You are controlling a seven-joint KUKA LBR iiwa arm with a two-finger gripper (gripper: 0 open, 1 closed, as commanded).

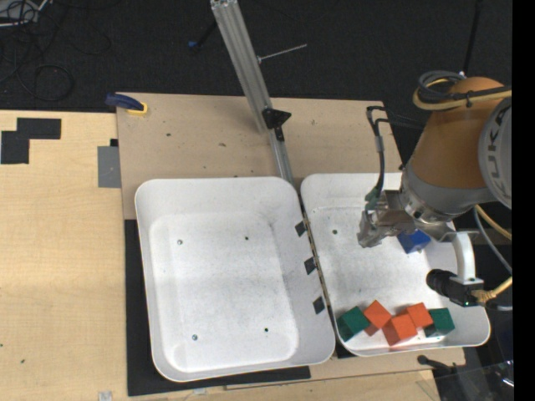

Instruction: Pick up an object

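Showed the gripper (374, 228) at the end of the grey and orange arm (456, 153), lowered over the middle of the right bin (334, 192). Could not make out whether spread or closed: seen as one grey metal mass from above, with nothing visibly held.

Placed the task's nearest object, a blue block (413, 242), just beside the gripper on the side toward the arm, lying on the bin floor and partly covered by the wrist. Could not tell whether touching or slightly apart.

Grouped the other objects well apart from the gripper, toward the viewer, along the near wall of the same bin: a green block (353, 322) at the left end, an orange block (378, 314) touching it, a second orange block (401, 329), a third orange block (420, 314), and a second green block (441, 322) at the right end.

Set the left bin (217, 266) away from the gripper, across the shared edge with its three black clips (309, 266). Lay on the wooden bench (201, 140), beyond both bins, a slanted aluminium rail (242, 57).
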